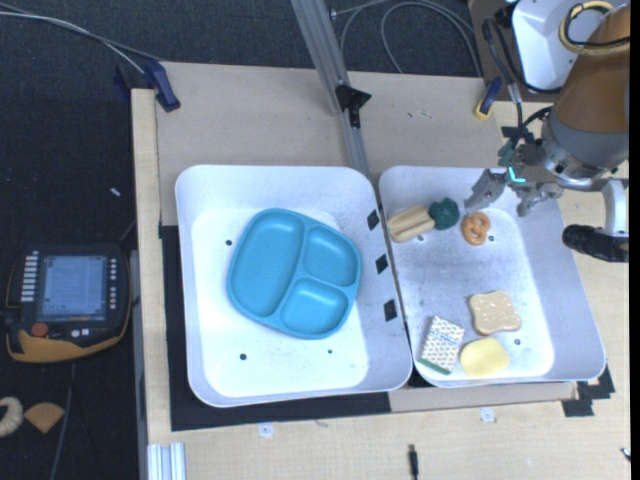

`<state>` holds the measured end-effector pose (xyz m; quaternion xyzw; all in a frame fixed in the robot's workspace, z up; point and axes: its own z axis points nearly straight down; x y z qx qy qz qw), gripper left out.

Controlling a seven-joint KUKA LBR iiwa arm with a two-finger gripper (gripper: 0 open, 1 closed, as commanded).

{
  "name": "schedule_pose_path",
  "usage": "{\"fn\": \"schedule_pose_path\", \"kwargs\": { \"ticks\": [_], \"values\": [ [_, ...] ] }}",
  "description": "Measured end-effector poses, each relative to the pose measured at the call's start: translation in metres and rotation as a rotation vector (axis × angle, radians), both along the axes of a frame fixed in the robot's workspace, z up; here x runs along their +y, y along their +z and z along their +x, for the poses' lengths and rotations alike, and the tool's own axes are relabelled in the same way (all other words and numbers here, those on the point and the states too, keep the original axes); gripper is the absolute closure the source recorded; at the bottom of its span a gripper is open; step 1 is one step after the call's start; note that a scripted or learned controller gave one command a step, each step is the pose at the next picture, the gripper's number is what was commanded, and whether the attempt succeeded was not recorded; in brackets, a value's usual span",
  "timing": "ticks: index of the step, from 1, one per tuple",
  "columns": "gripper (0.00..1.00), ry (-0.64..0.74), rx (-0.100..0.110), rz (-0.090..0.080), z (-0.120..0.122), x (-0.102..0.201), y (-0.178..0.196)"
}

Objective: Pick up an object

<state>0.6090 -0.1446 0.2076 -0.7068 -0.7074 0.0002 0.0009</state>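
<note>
Camera view shows the claw point(505, 192) spread open and holding nothing, over the right bin's point(560, 298) far edge, just beside the orange pretzel point(475, 228). The pretzel lies flat near the green-topped wooden piece point(420, 218). It looks light, stiff, perhaps slippery; pinching across its outer rim seems safest.

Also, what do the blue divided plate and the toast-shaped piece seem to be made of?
The blue divided plate looks like moulded plastic: one even colour, rounded compartment walls, a soft sheen. The toast-shaped piece looks like a toy, perhaps plastic or foam: a flat tan face with a paler edge and a matte surface. The view is too coarse to tell which.
</note>
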Motion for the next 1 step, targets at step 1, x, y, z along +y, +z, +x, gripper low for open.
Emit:
{"fn": "schedule_pose_path", "kwargs": {
  "ticks": [1],
  "values": [
    [0.0,0.0,-0.002,0.0,0.0005,0.0,0.0009]
  ]
}}
